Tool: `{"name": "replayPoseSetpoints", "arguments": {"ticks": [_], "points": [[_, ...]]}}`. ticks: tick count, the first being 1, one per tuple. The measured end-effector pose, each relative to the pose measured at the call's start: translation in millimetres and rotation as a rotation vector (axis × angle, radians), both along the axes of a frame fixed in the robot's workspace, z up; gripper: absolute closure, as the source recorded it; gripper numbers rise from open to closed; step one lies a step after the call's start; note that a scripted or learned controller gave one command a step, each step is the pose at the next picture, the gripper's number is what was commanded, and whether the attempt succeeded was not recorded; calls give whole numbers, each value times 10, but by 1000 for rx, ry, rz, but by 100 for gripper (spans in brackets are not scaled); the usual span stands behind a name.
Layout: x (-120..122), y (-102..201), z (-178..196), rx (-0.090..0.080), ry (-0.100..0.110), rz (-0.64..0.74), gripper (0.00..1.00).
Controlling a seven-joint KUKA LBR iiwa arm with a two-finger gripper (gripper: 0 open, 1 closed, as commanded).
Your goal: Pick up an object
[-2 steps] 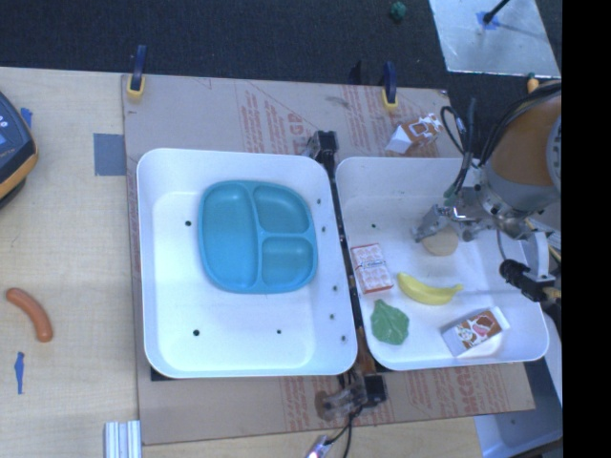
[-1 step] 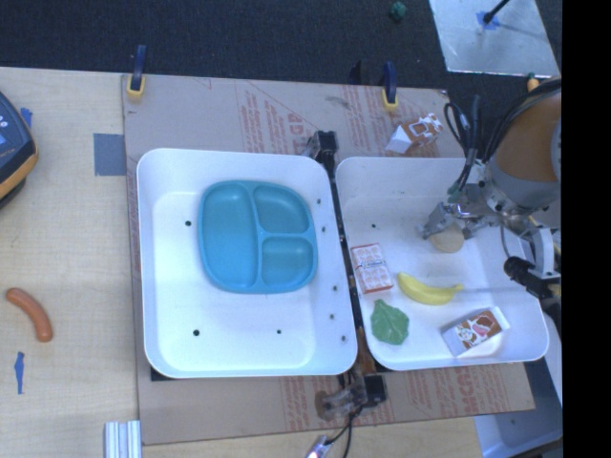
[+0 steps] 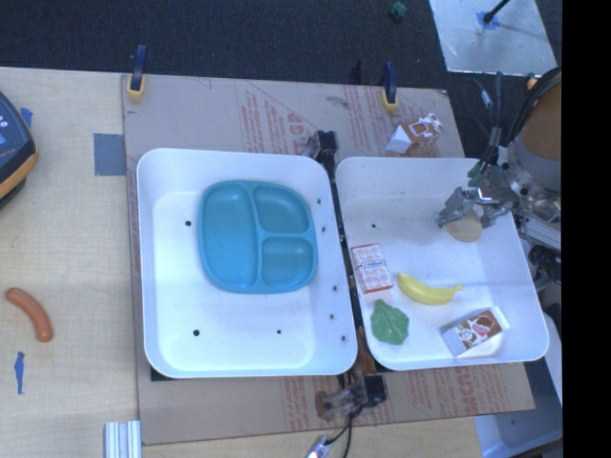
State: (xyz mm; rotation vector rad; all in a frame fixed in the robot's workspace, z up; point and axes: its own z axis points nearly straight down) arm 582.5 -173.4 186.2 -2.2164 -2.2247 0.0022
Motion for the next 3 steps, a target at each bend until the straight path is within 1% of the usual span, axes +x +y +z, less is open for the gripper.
{"name": "replayPoseSetpoints", "arguments": {"ticks": [1,2,3], "points": [[742,412,222,1,0,0,100],[49,1239,52,-1,4,3,100],[-112,2298,51,-1,4,4,100]]}}
